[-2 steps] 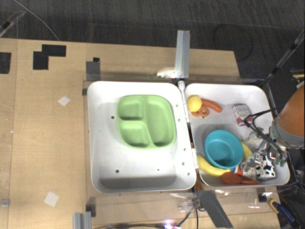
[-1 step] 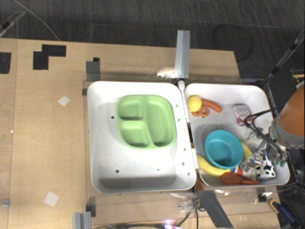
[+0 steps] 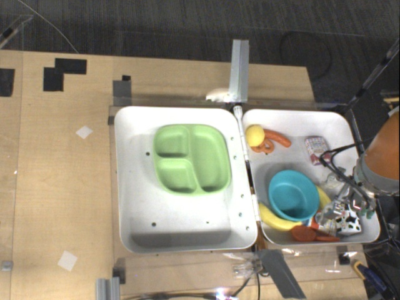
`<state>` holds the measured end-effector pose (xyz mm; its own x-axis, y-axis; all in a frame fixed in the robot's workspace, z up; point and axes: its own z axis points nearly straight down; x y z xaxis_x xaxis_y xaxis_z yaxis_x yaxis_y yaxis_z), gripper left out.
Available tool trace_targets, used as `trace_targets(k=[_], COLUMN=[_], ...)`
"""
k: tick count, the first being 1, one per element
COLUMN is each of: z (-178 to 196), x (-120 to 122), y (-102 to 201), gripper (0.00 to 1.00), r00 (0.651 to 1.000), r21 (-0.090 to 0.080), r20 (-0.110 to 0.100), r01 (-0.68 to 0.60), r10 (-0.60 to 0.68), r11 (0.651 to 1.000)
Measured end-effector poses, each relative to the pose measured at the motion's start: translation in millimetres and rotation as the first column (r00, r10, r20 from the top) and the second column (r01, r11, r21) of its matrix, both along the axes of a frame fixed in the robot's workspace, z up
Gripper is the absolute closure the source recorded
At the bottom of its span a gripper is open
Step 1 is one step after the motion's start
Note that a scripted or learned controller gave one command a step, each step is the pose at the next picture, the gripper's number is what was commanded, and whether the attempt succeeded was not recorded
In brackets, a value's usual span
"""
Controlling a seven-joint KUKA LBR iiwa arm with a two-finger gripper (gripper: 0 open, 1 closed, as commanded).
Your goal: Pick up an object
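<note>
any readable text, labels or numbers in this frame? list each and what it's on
None readable.
Small packet in the right bin: reddish print on white, too blurred to read.
Black-and-white patterned item near the hand: markings only, no legible characters.
Green divided plate, blue bowl, left bin: plain, no print visible.
</note>
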<state>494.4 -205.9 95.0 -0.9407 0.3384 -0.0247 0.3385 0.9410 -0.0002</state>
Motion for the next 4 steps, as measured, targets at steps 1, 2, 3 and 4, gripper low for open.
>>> trace_targets(k=[1,2,3,4], z=[0,0,0,0], x=[0,0,0,0], y=[4,4,5,24], gripper=[0.00,0.00,0.00,0.00], r00=[1.000,1.000,1.000,0.999], r21=[-0.005,-0.003,-0.004,-0.006], r20=[0.003,0.002,0.002,0.004], r01=[-0.023,-0.006,-0.011,-0.035], r10=[0.023,0.006,0.011,0.035], r11=[1.000,1.000,1.000,0.999])
